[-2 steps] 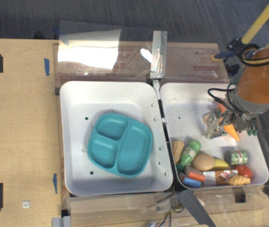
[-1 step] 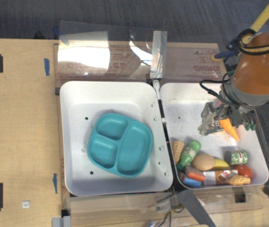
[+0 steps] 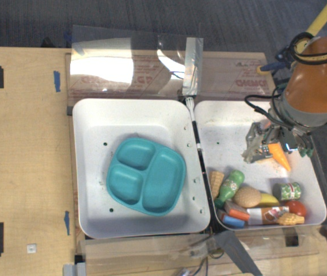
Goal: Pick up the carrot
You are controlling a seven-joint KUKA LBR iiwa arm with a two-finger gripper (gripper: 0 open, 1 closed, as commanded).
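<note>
One carrot (image 3: pixel 279 156), orange, lies in the right bin (image 3: pixel 221 115) toward its right wall, long axis slanting from far-left to near-right, raised clear of the toy food (image 3: pixel 255 199) heaped along the near edge. The gripper (image 3: pixel 270 145) sits directly over it, fingers narrowed on its upper end. Grasp judged made; a lift comes next.

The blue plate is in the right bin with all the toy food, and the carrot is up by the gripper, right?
Not quite. The blue plate lies in the left bin, alone. The toy food is in the right bin. The carrot is indeed up by the gripper. The camera view shows this.
</note>
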